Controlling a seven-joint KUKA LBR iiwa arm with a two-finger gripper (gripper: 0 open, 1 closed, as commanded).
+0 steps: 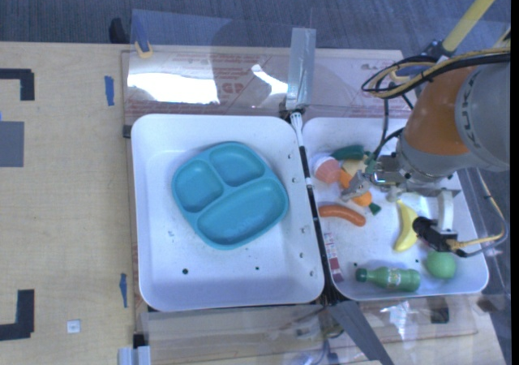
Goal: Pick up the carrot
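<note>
1. The carrot (pixel 355 191), orange, lies in the right bin (pixel 470 274), touching the claw (pixel 362 179).
2. The claw's spread is unclear; the carrot may sit between its fingers.
3. A blue divided plate (pixel 231 193) fills the left bin (pixel 162 258).

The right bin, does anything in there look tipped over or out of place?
The small green plastic bottle lies on its side near the front wall of the right white bin. Otherwise just loose toy food; nothing looks spilled or broken.

The grey arm (pixel 478 124) reaches in from the right over the right bin (pixel 474 278); its orange band sits above the wrist; the gripper (pixel 375 173) hangs low near this bin's left part.
</note>
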